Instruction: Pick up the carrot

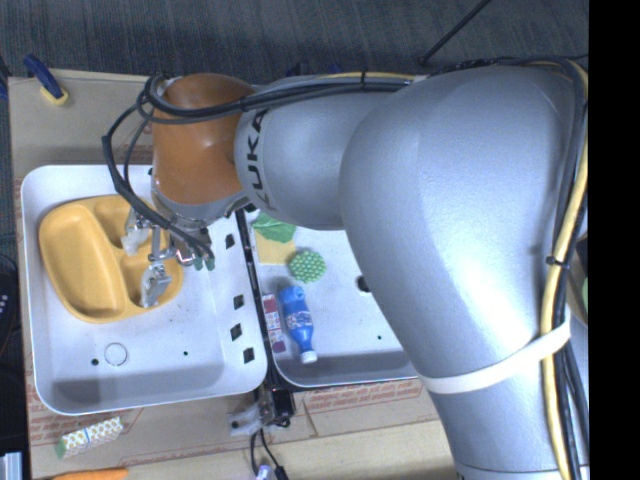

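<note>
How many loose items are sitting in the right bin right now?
3. A blue bottle near the divider, a green dotted ball just above it, and a light green piece at the top by the arm. The arm covers much of the right bin, so more may be hidden.

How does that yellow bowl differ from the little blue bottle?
The yellow bowl is broad, open and one plain colour; the blue bottle is slim, with a white cap and a label. The yellow bowl sits in the left bin, under the end effector; the blue bottle lies on its side in the right bin, beside a green ball. The bowl looks far larger. Both rest on a white bin floor.
</note>
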Motion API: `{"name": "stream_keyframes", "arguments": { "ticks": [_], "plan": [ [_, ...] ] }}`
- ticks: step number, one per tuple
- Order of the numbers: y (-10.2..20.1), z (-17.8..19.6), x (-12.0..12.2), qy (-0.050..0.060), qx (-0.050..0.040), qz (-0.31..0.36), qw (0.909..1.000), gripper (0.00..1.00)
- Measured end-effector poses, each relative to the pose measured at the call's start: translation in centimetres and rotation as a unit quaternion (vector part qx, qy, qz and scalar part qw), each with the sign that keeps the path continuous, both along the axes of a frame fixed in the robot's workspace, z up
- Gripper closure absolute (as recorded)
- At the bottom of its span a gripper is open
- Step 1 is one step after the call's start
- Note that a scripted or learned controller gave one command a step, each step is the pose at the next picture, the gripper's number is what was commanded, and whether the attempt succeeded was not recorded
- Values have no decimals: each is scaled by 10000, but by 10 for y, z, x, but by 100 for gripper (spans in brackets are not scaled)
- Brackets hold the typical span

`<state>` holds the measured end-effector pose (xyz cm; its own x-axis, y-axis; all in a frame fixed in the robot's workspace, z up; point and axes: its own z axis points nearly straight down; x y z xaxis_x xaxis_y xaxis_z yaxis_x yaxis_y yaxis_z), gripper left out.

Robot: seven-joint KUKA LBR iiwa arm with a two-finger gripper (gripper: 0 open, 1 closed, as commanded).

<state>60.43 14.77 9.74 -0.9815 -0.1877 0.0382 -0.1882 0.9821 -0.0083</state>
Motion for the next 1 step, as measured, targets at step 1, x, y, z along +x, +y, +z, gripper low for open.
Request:
{"name": "stream_keyframes", "arguments": {
  "ticks": [1],
  "plan": [
    [2, 35, 36, -192, 70, -284, 9994, 0]
  ]
}}
